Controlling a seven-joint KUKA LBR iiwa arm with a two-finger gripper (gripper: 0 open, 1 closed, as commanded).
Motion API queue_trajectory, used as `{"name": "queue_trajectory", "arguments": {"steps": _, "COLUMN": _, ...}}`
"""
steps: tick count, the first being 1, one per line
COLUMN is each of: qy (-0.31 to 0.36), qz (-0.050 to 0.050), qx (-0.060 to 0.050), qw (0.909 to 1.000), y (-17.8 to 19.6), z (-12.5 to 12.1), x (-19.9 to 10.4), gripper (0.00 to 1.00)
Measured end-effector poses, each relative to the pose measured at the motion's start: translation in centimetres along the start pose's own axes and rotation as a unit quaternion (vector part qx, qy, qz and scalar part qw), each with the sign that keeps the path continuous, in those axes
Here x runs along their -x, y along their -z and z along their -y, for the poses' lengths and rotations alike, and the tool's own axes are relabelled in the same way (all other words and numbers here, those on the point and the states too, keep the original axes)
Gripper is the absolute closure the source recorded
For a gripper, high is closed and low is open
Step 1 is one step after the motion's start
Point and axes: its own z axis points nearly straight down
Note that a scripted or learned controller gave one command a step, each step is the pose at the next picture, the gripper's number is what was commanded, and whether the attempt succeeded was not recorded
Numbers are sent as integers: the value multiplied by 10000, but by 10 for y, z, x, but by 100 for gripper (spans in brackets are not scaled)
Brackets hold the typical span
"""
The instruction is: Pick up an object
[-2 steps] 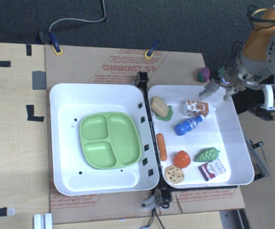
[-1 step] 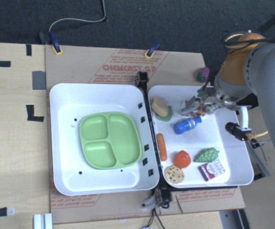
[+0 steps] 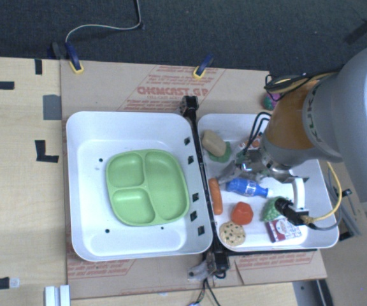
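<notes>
The right bin (image 3: 323, 238) holds a blue bottle (image 3: 245, 187), an orange carrot (image 3: 216, 196), a red tomato (image 3: 243, 213), a cookie (image 3: 232, 234), a tan bread-like piece (image 3: 215, 145), a green item (image 3: 276, 208) and a red-and-white packet (image 3: 284, 230). My gripper (image 3: 247, 164) hangs low over the middle of this bin, just above the blue bottle and right of the tan piece. The wrist and dark cables cover its fingers. Nothing shows between them.
The left bin (image 3: 81, 139) holds a green divided plate (image 3: 148, 187). A black divider (image 3: 196, 164) runs between the two bins. The bulky grey arm with its orange band (image 3: 288, 123) covers the right bin's far right part. Cardboard lies under both bins.
</notes>
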Motion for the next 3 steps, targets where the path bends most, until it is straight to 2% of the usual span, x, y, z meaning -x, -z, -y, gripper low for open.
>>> {"name": "queue_trajectory", "arguments": {"steps": 1, "qy": 2, "qz": 11, "qx": 18, "qw": 10000, "y": 0, "z": -45, "x": -5, "gripper": 0}}
{"name": "queue_trajectory", "arguments": {"steps": 2, "qy": -41, "qz": -41, "qx": -270, "qw": 9996, "y": -2, "z": -94, "x": 2, "gripper": 0}}
{"name": "queue_trajectory", "arguments": {"steps": 3, "qy": -62, "qz": 10, "qx": -254, "qw": 9997, "y": -2, "z": -94, "x": -2, "gripper": 0}}
